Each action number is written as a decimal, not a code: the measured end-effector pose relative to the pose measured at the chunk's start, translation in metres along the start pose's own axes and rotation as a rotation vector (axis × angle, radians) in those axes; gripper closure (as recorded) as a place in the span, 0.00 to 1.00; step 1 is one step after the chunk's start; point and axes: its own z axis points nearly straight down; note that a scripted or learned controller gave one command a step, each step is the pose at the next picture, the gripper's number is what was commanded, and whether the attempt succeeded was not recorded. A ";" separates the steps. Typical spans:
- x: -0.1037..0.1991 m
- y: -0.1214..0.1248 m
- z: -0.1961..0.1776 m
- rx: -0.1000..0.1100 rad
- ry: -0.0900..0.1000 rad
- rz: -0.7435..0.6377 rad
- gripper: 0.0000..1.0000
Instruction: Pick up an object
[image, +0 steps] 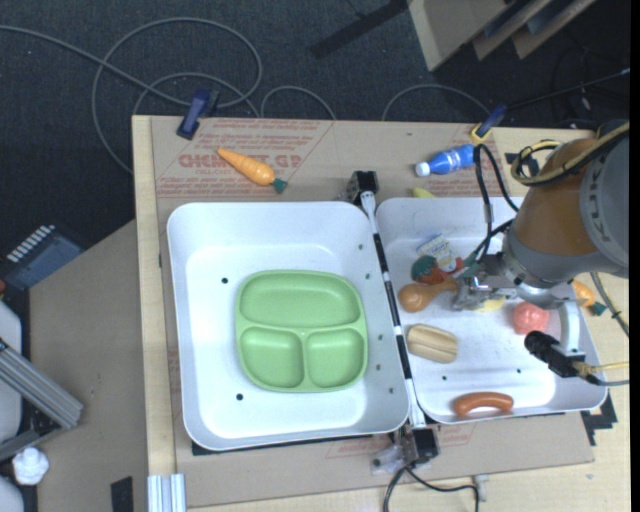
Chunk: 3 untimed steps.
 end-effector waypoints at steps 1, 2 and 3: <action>0.005 0.103 0.001 0.007 0.002 -0.003 0.00; -0.031 0.001 0.001 0.001 0.000 0.001 0.00; 0.000 0.105 -0.010 -0.001 0.001 -0.003 0.00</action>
